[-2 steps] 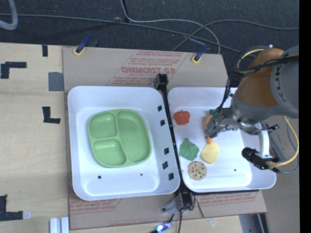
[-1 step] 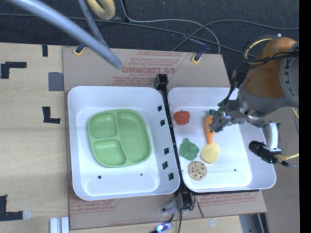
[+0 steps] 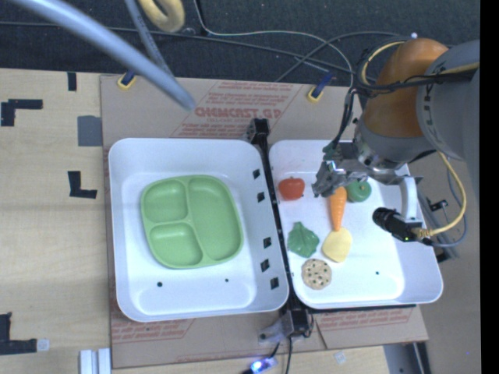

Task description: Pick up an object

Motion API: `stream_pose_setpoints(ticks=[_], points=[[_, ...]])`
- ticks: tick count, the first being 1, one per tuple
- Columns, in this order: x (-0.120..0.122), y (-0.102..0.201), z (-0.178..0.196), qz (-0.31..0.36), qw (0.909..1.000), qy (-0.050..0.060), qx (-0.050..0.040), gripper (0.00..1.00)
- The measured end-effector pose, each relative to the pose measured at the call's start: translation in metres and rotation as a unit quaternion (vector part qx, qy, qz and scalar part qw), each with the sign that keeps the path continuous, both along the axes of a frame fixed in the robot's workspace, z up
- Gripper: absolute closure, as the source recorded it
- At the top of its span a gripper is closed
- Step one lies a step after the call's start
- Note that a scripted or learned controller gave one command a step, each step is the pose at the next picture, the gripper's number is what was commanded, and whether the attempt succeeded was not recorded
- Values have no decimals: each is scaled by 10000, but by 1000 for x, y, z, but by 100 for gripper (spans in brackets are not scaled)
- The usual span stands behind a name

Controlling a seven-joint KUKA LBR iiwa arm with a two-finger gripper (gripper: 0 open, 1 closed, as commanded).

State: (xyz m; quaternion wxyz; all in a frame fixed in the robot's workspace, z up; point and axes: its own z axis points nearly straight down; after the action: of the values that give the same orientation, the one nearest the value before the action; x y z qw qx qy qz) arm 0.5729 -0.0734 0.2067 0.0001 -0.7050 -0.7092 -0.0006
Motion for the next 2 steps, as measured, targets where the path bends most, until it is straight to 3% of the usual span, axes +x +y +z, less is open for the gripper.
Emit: stream_pose_setpoints(ticks=[2], points=[[41, 90, -10, 0, 10000, 8, -2, 100]])
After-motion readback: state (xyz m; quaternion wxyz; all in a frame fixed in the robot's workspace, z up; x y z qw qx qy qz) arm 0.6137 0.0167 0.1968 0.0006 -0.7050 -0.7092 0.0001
